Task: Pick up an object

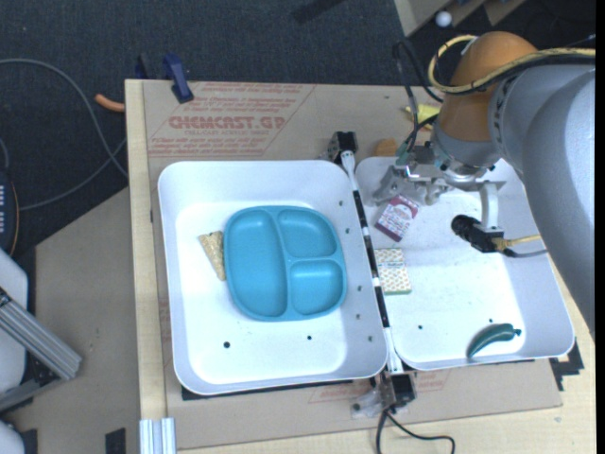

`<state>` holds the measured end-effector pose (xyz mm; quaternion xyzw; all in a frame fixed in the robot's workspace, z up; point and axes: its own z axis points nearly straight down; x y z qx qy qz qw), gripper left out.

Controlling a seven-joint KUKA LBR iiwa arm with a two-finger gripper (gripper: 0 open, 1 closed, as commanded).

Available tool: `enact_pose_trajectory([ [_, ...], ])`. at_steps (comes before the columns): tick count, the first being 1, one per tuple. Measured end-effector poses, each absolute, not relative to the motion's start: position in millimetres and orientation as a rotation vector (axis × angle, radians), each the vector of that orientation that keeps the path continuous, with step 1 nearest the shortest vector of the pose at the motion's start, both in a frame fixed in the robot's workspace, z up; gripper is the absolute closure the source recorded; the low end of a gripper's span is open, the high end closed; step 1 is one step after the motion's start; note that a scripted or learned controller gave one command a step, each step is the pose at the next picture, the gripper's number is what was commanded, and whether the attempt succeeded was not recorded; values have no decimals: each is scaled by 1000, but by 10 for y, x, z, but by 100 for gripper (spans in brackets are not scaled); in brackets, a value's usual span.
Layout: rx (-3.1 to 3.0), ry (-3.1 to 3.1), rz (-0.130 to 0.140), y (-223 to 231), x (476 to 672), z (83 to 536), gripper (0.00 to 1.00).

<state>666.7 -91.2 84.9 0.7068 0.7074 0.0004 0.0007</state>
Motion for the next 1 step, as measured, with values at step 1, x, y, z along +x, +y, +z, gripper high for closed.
enact_pose_trajectory([
  [1,2219,2221,1,-921,6667,850,0],
])
